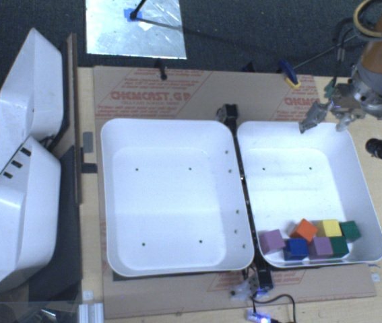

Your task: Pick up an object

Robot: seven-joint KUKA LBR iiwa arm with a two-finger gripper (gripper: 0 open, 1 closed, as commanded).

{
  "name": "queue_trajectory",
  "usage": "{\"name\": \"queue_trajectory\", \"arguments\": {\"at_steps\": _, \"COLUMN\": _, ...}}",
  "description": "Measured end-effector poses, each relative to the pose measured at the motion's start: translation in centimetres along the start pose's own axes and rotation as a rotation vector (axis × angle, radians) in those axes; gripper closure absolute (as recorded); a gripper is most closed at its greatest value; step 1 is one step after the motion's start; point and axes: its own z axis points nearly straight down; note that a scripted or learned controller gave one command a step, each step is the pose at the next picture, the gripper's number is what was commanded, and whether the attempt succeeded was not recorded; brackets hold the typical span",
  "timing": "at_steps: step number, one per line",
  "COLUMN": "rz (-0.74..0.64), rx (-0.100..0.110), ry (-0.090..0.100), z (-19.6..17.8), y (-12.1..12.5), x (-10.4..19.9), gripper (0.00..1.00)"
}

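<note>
Well apart from gripper [324, 118], blocks [310, 239], seemingly clustered

Two smooth, glossy white plastic bins [170, 130], matt brown printed cardboard sheet [197, 89] under them, shiny crinkled metal foil square [135, 19], dark rough carpet-like floor [258, 19], matt coloured blocks [312, 237], brushed grey metal arm [372, 79] with glossy orange band

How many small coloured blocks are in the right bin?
6, all clustered in the near corner of the right bin: purple block, blue block, orange block, yellow block, second purple block, green block. Others may be hidden beneath.
</note>
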Motion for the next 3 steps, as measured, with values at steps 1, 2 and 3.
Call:
{"name": "queue_trajectory", "arguments": {"at_steps": 1, "rz": -0.001, "rx": -0.01, "ry": -0.001, "z": -27.0, "y": -0.3, "x": 3.1, "gripper": 0.0}}
{"name": "queue_trajectory", "arguments": {"at_steps": 2, "rz": 0.0, "rx": 0.01, "ry": 0.001, "z": -14.5, "y": 0.9, "x": 3.3, "gripper": 0.0}}
{"name": "queue_trajectory", "arguments": {"at_steps": 3, "rz": 0.0, "rx": 0.013, "ry": 0.002, "z": 2.4, "y": 1.8, "x": 3.5, "gripper": 0.0}}
